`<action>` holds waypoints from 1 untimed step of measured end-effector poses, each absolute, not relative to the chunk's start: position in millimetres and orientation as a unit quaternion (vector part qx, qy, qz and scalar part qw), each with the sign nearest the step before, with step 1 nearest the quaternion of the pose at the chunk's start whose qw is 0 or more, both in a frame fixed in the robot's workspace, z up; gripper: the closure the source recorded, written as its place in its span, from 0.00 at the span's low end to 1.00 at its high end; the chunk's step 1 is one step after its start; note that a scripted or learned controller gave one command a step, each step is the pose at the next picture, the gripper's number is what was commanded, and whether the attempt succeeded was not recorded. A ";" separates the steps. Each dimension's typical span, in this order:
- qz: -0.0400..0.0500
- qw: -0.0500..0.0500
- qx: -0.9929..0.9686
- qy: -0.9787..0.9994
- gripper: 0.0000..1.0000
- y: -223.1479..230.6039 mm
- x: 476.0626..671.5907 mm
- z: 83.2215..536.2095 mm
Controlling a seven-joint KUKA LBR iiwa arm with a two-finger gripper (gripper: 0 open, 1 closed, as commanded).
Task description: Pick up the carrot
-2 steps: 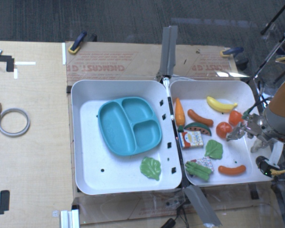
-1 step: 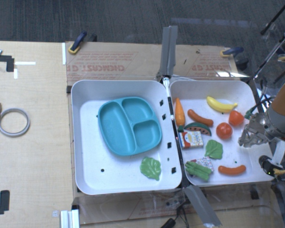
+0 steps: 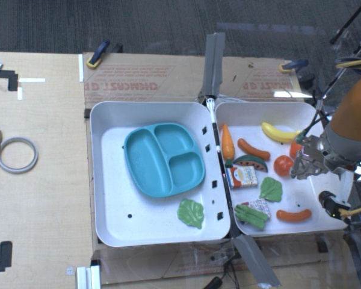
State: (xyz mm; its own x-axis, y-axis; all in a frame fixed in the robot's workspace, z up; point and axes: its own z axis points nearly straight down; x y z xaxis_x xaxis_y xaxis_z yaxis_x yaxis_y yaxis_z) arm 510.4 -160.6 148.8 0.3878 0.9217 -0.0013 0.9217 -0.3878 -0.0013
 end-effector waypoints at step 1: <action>0.001 0.000 -0.833 -0.553 0.00 -160.8 510.3 148.8</action>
